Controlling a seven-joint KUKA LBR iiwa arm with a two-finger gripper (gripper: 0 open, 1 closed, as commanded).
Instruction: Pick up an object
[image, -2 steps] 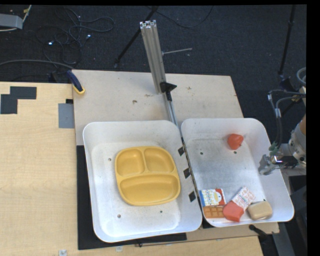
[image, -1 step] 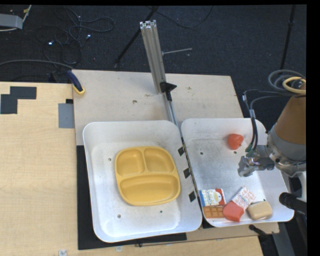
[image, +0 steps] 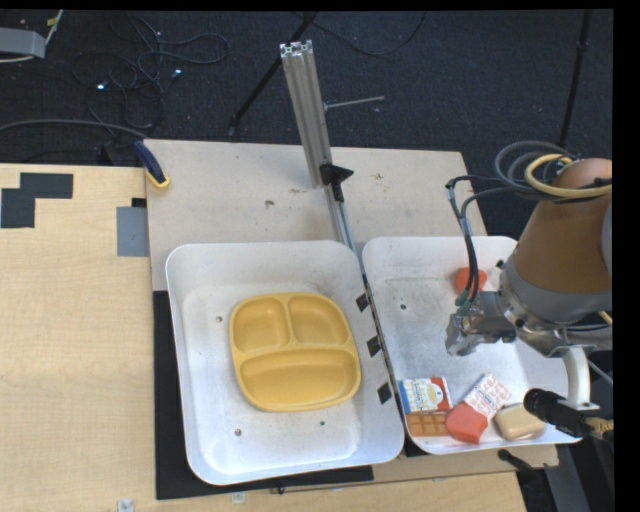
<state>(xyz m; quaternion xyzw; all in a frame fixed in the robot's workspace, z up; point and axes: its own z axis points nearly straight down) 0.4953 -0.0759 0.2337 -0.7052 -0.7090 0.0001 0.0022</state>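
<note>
We count two white bins: the left bin (image: 200, 420) holds one yellow plate (image: 295, 350). The right bin (image: 410, 280) holds about five small items (image: 470, 410). We cannot tell how the gripper (image: 468, 335) is set.

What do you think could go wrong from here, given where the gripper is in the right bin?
The gripper sits over bare floor of the right bin, so closing here would likely grab nothing. The items near the front wall, the red block, tan piece and small carton, lie crowded together; a grasp there may nudge neighbours or catch two.

Orange object (image: 470, 279) mostly hidden behind cable and arm, hand (image: 464, 335) fingers too small to tell
</note>
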